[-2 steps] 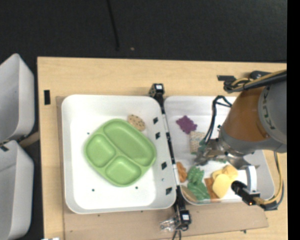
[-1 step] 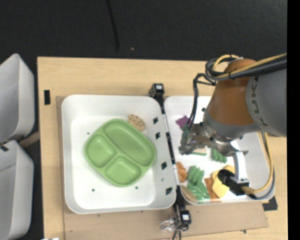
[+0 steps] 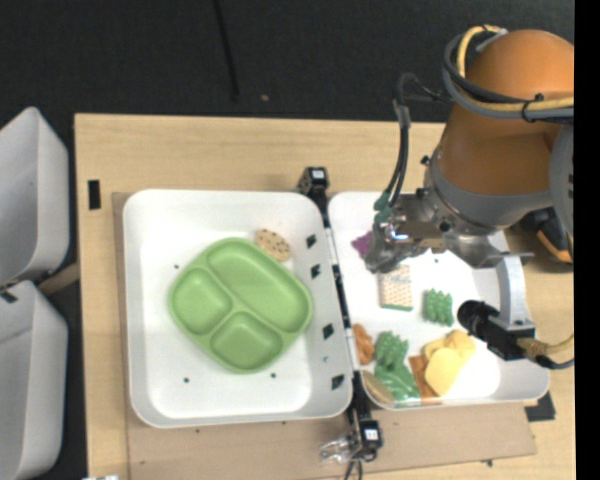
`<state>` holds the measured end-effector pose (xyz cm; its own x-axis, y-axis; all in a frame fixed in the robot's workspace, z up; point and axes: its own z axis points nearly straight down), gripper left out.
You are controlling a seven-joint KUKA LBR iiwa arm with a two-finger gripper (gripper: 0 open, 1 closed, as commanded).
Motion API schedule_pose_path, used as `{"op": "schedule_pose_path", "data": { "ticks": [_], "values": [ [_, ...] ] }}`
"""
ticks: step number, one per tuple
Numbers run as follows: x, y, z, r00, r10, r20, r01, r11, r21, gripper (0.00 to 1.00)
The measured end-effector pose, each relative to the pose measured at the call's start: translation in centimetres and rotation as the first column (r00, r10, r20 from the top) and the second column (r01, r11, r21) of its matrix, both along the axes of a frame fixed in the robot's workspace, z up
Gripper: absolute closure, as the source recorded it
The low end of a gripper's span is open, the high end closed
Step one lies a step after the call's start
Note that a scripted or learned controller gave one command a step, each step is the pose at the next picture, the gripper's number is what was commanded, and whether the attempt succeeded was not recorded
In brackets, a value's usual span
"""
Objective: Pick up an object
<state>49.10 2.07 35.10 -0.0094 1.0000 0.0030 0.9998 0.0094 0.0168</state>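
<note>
2 bins [image 3: 145, 268], 1 green plate [image 3: 241, 304]

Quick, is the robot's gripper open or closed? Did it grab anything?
Gripper: low over the right bin, by the purple piece and the card. Open or closed cannot be told, and no object shows in its grasp.

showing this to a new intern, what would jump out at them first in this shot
Likely the green divided plate, lying tilted in the left bin with a small speckled cookie at its upper edge. Then the arm's big orange band at upper right, its end effector low over the right bin, above small toys crowded along that bin's near edge.
</note>
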Motion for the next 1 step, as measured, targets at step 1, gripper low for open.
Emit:
{"op": "schedule_pose_path", "data": {
  "ticks": [1],
  "values": [
    [-0.08,6.88,5.07,1.0,0.001,-0.009,-0.001,1.0,0.0,1.0]
  ]
}}
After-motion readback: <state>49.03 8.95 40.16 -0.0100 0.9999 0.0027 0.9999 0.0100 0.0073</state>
